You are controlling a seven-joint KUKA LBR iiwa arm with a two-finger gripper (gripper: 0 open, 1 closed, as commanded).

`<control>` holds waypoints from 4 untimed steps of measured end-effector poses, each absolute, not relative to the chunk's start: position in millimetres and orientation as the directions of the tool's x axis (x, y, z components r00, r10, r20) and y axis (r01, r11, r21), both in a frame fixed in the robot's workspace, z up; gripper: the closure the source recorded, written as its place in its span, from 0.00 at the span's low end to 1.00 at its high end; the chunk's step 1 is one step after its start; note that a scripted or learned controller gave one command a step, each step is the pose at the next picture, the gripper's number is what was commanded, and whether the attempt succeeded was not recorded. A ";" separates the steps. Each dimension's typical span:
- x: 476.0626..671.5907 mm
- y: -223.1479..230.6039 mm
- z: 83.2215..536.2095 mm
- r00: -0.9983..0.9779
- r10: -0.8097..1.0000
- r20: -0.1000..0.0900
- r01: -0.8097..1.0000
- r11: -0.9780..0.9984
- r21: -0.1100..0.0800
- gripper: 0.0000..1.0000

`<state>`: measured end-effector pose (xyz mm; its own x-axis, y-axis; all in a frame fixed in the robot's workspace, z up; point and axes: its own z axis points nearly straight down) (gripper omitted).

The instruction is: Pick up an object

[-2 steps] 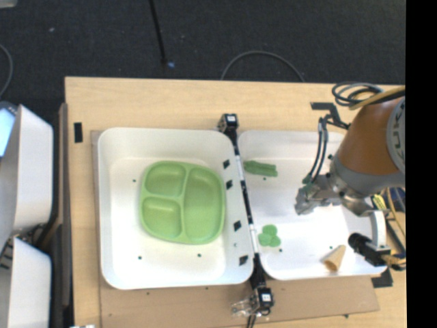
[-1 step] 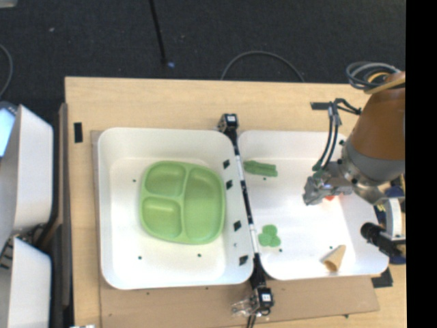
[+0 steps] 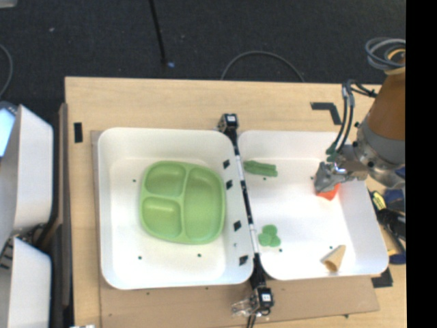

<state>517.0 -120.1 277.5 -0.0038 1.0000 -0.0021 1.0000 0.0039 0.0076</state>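
My gripper (image 3: 328, 181) hangs over the right side of the right bin (image 3: 300, 265), directly above a small orange object (image 3: 328, 192) whose lower edge peeks out beneath it. A flat green strip (image 3: 260, 169) lies near the bin's upper left. Toward the lower left sits a green clover-shaped piece (image 3: 269, 236). A tan cone-shaped piece (image 3: 334, 257) rests near the bin's lower right.
The left bin (image 3: 116, 251) holds a light green divided plate (image 3: 183, 201). A black-clipped divider (image 3: 240, 197) runs between the two bins. Cables and the arm's body (image 3: 386, 125) crowd the right edge of the bench.
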 end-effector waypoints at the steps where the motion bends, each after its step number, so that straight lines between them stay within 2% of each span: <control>1: 531.3 -78.7 267.5 -0.006 1.000 0.000 1.000 0.006 0.002 1.00; 3: 543.6 14.7 244.1 -0.006 1.000 0.000 1.000 0.006 -0.001 1.00; 4: 554.1 65.6 253.0 -0.008 1.000 0.001 1.000 0.008 0.002 1.00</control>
